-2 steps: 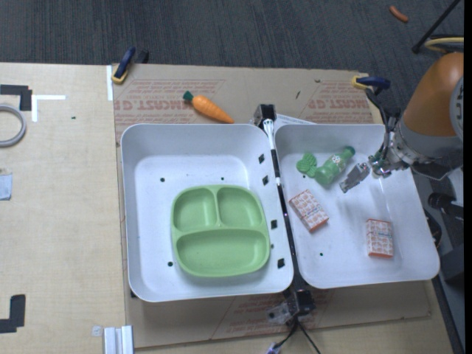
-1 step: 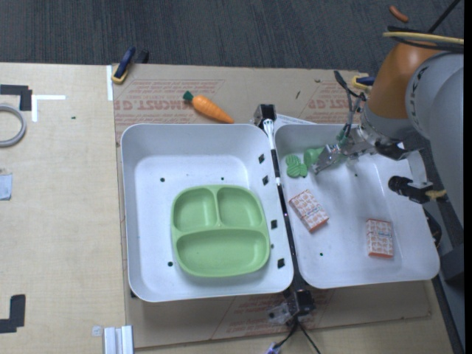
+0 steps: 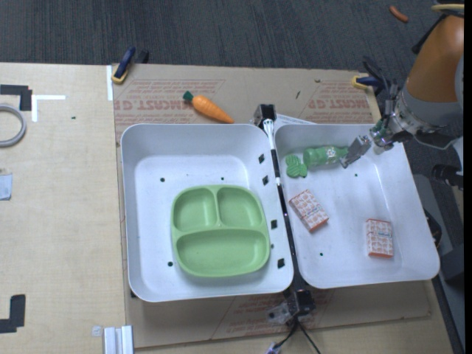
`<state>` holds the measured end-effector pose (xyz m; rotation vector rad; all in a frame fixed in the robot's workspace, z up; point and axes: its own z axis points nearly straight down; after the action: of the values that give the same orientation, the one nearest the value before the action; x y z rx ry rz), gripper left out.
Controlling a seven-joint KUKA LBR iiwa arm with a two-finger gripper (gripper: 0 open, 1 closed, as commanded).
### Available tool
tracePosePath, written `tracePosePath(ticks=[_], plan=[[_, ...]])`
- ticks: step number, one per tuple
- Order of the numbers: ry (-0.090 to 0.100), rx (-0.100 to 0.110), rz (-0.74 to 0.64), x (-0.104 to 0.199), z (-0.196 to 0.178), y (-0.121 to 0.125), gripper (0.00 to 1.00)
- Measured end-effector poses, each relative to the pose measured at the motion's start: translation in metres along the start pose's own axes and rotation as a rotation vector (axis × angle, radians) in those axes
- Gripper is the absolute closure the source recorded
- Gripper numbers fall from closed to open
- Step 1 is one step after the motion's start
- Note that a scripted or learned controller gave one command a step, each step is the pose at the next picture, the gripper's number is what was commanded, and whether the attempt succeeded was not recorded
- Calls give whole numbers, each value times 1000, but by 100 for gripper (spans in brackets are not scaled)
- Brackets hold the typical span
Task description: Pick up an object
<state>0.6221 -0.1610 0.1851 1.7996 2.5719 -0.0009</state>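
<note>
A green toy bottle [image 3: 316, 158] lies on its side at the back of the right bin [image 3: 413, 198]. My gripper [image 3: 352, 153] reaches in from the right and sits low at the bottle's right end, touching or nearly touching it. Two red-and-white packets lie on the same bin's floor, one near the left wall [image 3: 308, 210] and one toward the front right [image 3: 379, 238].
The left bin [image 3: 140, 198] holds a green divided plate [image 3: 220, 231]. A toy carrot [image 3: 208, 108] lies on the cardboard behind the bins. Clamps sit at the cardboard's back corners [image 3: 124, 65] [image 3: 366, 82]. The divider between the bins [image 3: 276, 205] runs just left of the bottle.
</note>
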Motion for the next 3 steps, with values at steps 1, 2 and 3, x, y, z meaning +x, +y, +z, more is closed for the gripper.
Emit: tracePosePath(ticks=[1,2,3], plan=[[2,0,-338,18,47,-84,0],[1,-2,-652,30,92,-122,0],[-3,-5,-649,29,81,-120,100]])
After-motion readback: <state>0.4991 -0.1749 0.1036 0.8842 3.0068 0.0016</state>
